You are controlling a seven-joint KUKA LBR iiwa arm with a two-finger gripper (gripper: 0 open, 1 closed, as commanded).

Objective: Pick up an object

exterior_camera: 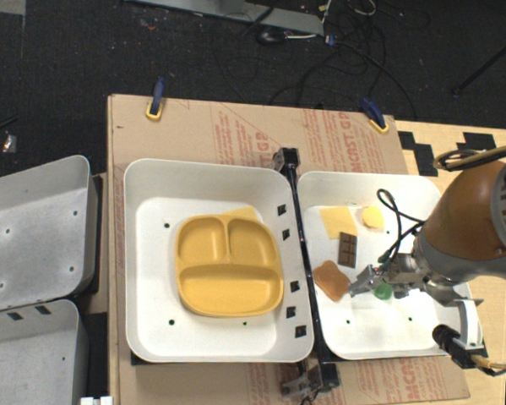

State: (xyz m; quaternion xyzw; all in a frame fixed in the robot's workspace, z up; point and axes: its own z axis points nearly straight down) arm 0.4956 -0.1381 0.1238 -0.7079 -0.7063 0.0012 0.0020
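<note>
Two bins are sitting side by side on the bench. A divided tray is lying in the left bin. In the right bin, four small items are lying toward its left part: two at the back, one in the middle, one in front, with the gripper hanging just right of it

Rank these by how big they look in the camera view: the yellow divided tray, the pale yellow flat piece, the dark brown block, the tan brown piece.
1. Yellow divided tray, clearly largest.
2. Pale yellow flat piece.
3. Tan brown piece, nearly the same; order unsure.
4. Dark brown block, smallest.
</note>
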